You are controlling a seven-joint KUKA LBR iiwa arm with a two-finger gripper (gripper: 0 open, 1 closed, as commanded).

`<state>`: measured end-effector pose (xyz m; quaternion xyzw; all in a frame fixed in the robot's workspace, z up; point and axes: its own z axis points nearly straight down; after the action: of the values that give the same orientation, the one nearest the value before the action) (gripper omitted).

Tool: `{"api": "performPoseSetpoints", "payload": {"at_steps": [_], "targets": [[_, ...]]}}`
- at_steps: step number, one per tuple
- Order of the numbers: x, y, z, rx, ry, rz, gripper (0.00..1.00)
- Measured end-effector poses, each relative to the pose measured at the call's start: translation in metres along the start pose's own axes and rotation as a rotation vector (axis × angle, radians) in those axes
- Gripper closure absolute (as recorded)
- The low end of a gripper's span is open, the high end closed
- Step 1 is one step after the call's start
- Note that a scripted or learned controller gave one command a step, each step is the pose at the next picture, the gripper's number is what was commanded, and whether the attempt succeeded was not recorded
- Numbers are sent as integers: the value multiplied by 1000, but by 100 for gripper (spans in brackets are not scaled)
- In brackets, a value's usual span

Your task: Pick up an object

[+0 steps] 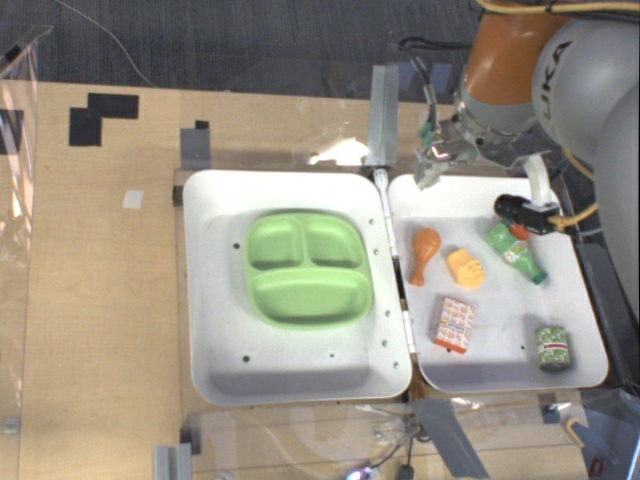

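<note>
The right white bin (500,368) holds several small items. An orange drumstick (425,254) lies at its left, with a yellow-orange ridged piece (466,268) beside it. Nearer the front lies a red and white packet (454,325). A green bottle (518,252) rests at the right, and a green can (552,348) sits in the front right corner. My gripper (432,160) hangs over the bin's far left corner, apart from all of them, with nothing seen in it.
The left white bin (215,368) holds a green divided plate (305,269). A metal post (383,118) stands at the back between the bins. The grey arm and its black cable (520,209) cover the right bin's far right.
</note>
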<state>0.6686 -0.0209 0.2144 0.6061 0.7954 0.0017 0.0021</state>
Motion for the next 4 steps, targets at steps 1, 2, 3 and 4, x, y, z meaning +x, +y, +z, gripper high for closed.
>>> {"api": "performPoseSetpoints", "payload": {"at_steps": [1,2,3,4], "targets": [[46,14,29,0,1,-339,100],[54,16,30,1,1,-24,100],[96,28,30,1,2,15,100],[51,16,-54,1,0,255,100]]}}
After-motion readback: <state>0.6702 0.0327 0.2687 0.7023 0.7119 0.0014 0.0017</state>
